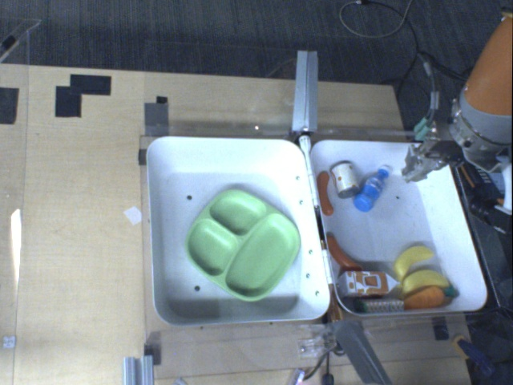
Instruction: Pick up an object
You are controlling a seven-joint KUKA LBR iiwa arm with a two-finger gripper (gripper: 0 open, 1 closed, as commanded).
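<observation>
- Camera view looks down on a worktop (72, 239) with two white bins side by side.
- The left bin (168, 215) has a green tray (244, 243) in it. The tray has three parts and lies flat.
- The right bin (449, 239) has all the small things in it.
- A silver can (345, 178) lies near the top of that bin, and a blue bottle (369, 191) lies just beside it.
- A red sausage (324, 193) lies along the left wall. Another sausage (343, 255) lies lower down.
- A small box (368, 282) sits at the bottom edge. Two bananas (420, 269) and an orange carrot (425, 297) sit in the bottom right corner, all close together.
- The arm (489, 95) comes in from the right. The end effector (421, 164) is over the top right part of the right bin.
- I cannot tell if the end effector is open or closed. Nothing seems to be in it.
- I think the job is at the start: the arm is reaching and has not picked anything yet.
- The bottle is the nearest thing to grab. It lies a little to the left of the end effector and lower.
- Next, I think the arm must go left, line up over the bottle, and go down.
- The can is very close to the bottle, so the arm could bump it.
</observation>
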